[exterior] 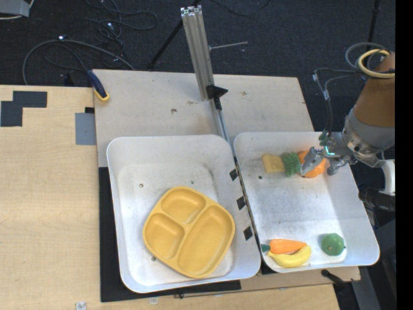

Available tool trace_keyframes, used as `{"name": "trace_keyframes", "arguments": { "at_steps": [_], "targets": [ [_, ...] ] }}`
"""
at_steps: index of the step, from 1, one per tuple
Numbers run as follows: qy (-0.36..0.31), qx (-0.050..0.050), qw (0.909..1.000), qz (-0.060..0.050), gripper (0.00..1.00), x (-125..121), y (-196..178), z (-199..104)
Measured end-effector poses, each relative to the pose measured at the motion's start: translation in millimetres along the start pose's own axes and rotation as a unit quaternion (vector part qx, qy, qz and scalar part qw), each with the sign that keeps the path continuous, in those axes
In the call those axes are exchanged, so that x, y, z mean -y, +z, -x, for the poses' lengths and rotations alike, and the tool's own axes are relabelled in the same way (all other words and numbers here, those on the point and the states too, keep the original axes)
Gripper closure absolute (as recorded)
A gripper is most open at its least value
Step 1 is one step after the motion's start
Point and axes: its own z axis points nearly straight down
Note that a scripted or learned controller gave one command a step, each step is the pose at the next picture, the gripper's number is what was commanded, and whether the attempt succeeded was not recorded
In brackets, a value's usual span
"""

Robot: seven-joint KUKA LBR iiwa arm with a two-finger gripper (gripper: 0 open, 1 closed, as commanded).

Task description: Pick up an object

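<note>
Orange piece (315, 167) sits at back of right bin (303, 218), next to green piece (292, 163) and yellow sponge-like block (273, 164). My gripper (321, 159) low over orange piece; cannot tell how it is set or whether anything is caught. I judge pick not done: nothing lifted. Grasp and lift left. Carrot (286, 245), banana (292, 258), green ball (332, 243) untouched at front; yellow tray (188, 231) in left bin (129, 192).

no readable text, no labels, no brands, no numbers, no signs
</note>
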Motion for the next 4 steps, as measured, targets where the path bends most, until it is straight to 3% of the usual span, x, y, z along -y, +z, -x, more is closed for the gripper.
{"name": "trace_keyframes", "arguments": {
  "at_steps": [1, 3, 4],
  "targets": [
    [0.000, 0.000, 1.0000, 0.001, 0.00, -1, -1, 0],
    [0.000, 0.001, 1.0000, 0.003, 0.00, 1, 91, 1],
    [0.000, 0.001, 1.0000, 0.003, 0.00, -1, 100, 2]
  ]
}}
